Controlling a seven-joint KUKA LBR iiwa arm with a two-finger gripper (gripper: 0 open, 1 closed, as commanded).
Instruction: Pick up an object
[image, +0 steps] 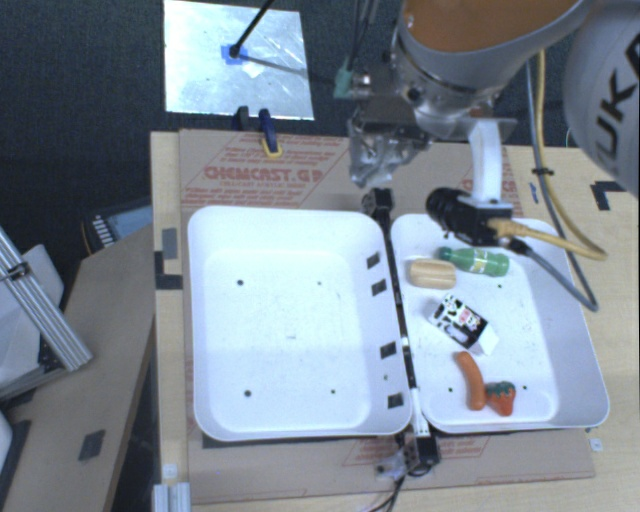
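Note:
The right bin (560, 340) holds a green bottle (478, 262) lying on its side, a tan block (432, 274) just left of it, a black-and-white box (460, 323), an orange sausage-shaped piece (471, 380) and a small red-and-green piece (501, 397). My gripper (378, 178) hangs above the far edge of the bench, over the gap where the two bins meet. It is well behind all the objects and touches none of them.
The left bin (200, 300) sits beside the right one, with a dark divider strip (398, 320) between them. A shiny metal sheet (238, 58) lies beyond the bench. A blue and yellow clamp (268, 132) sits at the back edge.

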